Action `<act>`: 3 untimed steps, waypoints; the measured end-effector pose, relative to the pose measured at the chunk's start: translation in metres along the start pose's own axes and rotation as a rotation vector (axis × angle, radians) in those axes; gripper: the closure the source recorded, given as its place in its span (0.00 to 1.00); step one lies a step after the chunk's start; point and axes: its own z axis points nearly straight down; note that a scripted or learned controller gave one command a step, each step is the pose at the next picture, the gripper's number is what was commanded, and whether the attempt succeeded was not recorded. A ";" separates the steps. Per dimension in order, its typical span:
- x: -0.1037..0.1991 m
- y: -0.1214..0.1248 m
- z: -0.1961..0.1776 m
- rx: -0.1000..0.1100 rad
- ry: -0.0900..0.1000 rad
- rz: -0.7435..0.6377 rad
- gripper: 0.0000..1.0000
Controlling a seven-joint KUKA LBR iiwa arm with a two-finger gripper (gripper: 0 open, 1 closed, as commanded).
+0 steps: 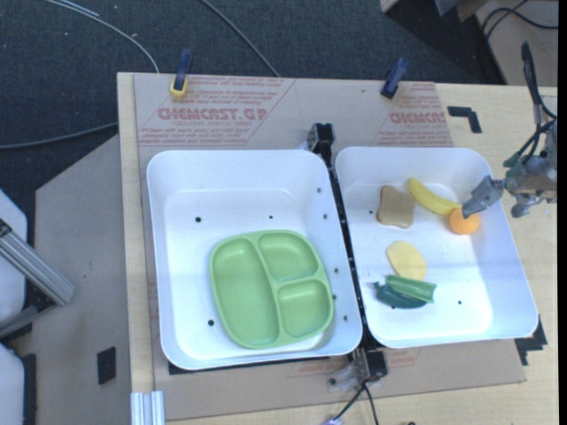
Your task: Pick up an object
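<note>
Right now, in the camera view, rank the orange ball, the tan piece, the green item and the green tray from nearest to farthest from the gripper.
From the gripper:
1. Orange ball, right bin, just below it.
2. Tan piece, right bin, toward the divider.
3. Green item, right bin, front.
4. Green tray, left bin.

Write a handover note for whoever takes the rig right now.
End effector: low at the right bin's right side, tip by the orange ball; grip state unclear, nothing visibly held.
Right bin: banana, tan piece, yellow disc, green item, orange ball.
Left bin: green tray.
Done: no pick yet.
Left: grasp and lift one object, probably the ball.
</note>
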 end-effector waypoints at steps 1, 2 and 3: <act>0.001 0.003 -0.007 -0.013 -0.003 -0.004 0.00; 0.009 0.006 0.040 -0.007 -0.001 -0.004 0.00; 0.011 0.014 0.086 -0.008 -0.001 -0.004 0.00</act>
